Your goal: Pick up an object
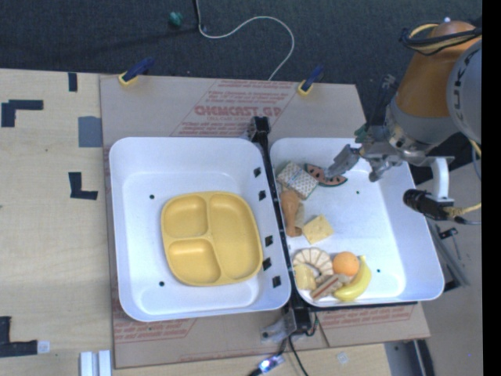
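My gripper (356, 171) hangs over the back of the right bin (391, 233), its two fingers spread open with nothing between them. Its left finger (341, 162) is close to a watermelon slice (326, 178). Beside the slice lies a checkered cracker (298, 181). Further forward are a brown bread piece (292, 210), a cheese wedge (317, 229), an orange (345, 264), a banana (355, 283) and a round ridged biscuit (310, 261).
The left bin (137, 210) holds a yellow divided plate (210, 237). A black divider with clips (270, 210) runs between the bins. The arm's grey and orange body (434, 77) stands at the right. Cardboard (227, 108) lies under both bins.
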`<state>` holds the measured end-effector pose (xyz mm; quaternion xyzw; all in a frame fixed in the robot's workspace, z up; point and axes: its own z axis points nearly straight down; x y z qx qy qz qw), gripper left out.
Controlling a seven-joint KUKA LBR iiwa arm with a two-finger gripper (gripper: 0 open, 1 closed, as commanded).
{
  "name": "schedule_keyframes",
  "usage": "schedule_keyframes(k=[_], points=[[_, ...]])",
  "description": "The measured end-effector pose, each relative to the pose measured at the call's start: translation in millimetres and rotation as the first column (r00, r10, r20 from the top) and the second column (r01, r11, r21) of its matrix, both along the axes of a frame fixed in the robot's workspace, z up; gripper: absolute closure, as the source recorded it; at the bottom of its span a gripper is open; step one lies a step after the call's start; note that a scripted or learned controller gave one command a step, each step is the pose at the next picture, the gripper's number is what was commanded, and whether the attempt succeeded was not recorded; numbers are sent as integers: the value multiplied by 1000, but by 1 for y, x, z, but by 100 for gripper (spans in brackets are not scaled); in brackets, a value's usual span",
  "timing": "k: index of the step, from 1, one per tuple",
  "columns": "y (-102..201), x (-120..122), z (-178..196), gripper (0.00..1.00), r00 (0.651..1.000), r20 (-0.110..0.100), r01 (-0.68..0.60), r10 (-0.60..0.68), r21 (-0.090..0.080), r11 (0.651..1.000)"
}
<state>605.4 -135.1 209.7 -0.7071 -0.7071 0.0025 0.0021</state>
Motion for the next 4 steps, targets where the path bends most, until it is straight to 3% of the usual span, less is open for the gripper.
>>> schedule_keyframes(k=[2,3,4], points=[[3,-12,-120,0,1000,5,1,-1,-3,1000],[2,-9,-121,0,1000,12,-1,1,-3,1000],[4,-11,-114,100,1000,7,-3,3,-1,1000]])
